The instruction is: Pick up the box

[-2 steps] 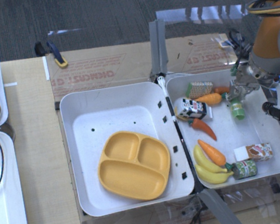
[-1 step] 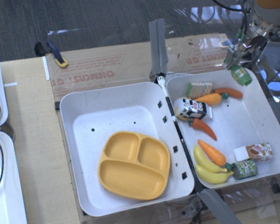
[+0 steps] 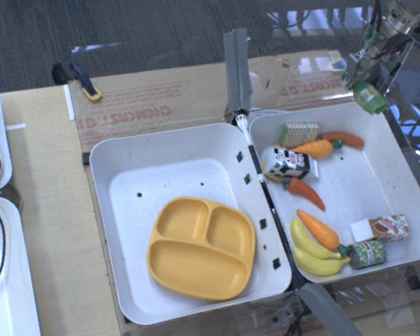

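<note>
While the gripper [image 3: 369, 92] hangs over the far right corner of the right bin [image 3: 412, 171], a small green object [image 3: 371, 98] sits at its tip; whether that object is clamped between the fingers or merely part of the tool cannot be told from this slanted view, nor can the spacing of the fingers be made out. Cables loop above the wrist toward the upper right.

Inside the right bin, the box [image 3: 381, 229], a small carton with a white end and a brown and red printed body, lies on its side near the front right corner, well apart from the gripper. Just to its left lies a green can [image 3: 367, 254], tipped over and touching the tips of two yellow bananas [image 3: 314, 251]. An orange carrot [image 3: 317, 228] rests against the bananas. Farther back, a red chili pepper [image 3: 304, 191] lies beside a black and white packet [image 3: 288, 163], with another carrot [image 3: 311, 149], a patterned brown item [image 3: 299, 133] and a red-orange vegetable [image 3: 345, 138] grouped near the far wall.

Across the divider, the left bin [image 3: 117, 178] holds a yellow divided plate [image 3: 200, 248] with three compartments, set toward its front. Both bins stand on the tan counter [image 3: 53, 227].
</note>
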